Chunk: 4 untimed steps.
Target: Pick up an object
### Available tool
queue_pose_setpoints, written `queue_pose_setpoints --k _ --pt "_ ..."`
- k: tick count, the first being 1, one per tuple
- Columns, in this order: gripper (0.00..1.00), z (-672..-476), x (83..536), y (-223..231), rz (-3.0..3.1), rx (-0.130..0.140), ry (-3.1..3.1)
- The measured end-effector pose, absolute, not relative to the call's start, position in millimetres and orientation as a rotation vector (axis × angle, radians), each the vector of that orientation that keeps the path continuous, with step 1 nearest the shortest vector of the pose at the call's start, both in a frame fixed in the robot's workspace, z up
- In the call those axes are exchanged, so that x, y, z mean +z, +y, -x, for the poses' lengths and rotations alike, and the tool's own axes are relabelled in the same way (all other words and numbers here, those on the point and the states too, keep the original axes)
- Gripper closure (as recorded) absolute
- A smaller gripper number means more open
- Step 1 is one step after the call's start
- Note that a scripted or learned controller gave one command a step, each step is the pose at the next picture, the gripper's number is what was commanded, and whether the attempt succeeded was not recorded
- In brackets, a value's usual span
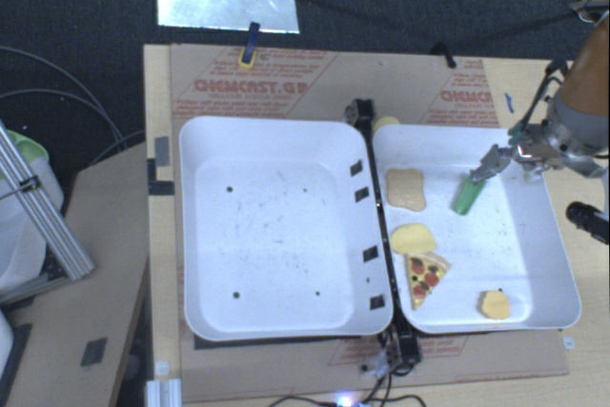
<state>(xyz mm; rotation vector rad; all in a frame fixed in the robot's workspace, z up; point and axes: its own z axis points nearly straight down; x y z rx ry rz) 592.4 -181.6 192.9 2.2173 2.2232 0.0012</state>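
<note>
Several toy food items lie in the right bin [543,243]. A green cylinder [467,196] lies tilted near the middle. A tan toast slice [406,189] is by the left wall, with a yellow round piece [413,238] and a pizza slice [425,275] below it. A small yellow lump [495,304] sits near the front edge. My gripper [488,166] reaches in from the right, its tip right at the upper end of the green cylinder. Whether it touches the cylinder is unclear.
The left bin [276,234] adjoins the right one along a black-clipped divider [374,205]. A small yellowish object [385,123] sits on the cardboard just behind the bins. The grey arm [581,105] occupies the right bin's far right corner.
</note>
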Motion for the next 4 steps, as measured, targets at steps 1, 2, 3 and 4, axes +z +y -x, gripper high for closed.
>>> queue_pose_setpoints --k 1,2,3,4 --pt "0.00 -548.7 94.8 -156.8 -2.226 -0.006 2.230" --pt "0.00 -541.8 87.3 -87.5 -2.209 0.010 2.223" --pt "1.00 -544.5 99.9 -88.6 -2.209 0.020 2.218" --pt "1.00 -505.0 189.0 19.0 -2.206 0.011 2.235"
